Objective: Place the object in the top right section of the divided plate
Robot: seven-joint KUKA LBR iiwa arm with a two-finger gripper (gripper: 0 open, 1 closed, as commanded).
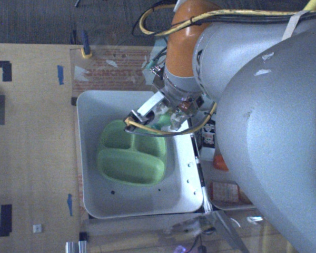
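One white bin point(89, 141) is seen holding a green divided plate point(131, 159), laid near its middle. The gripper point(157, 119) is held low over the plate's upper right section, by the bin's right wall. Something teal point(162, 121) is glimpsed at it; whether it is clasped cannot be told.

The white bin point(95, 194) has bare floor open along its left wall and its near edge. A green divided plate point(131, 159) takes up its middle. The grey arm point(253, 88) hangs over the plate's upper right sections, blocking approach from the right.
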